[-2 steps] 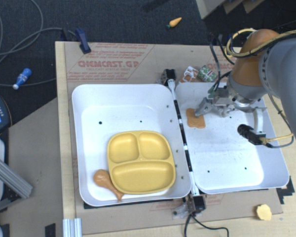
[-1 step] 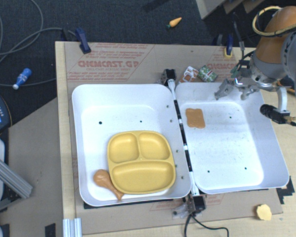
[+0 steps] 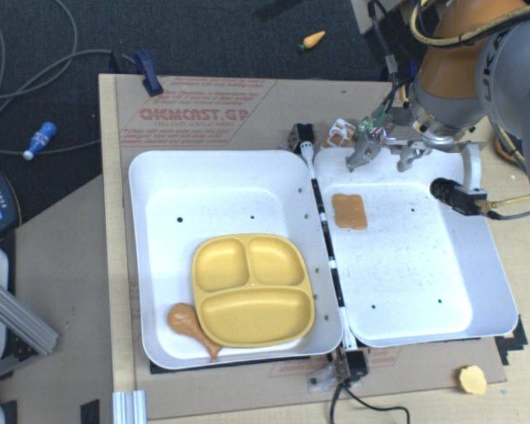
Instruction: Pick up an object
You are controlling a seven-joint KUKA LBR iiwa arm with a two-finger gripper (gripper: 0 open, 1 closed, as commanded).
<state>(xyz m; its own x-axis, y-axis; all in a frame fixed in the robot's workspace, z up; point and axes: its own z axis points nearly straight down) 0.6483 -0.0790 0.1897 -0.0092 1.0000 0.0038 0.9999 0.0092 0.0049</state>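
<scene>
In the right bin (image 3: 442, 272), a flat tan-brown square piece (image 3: 349, 211) lies.

The arm (image 3: 477, 51) reaches in from the right, over the far edge of the right bin (image 3: 477, 263). Its orange band sits above the wrist. The gripper (image 3: 386, 155) hangs with two fingers apart, holding nothing.

Brown toast slice (image 3: 349, 211), flat, right bin
</scene>
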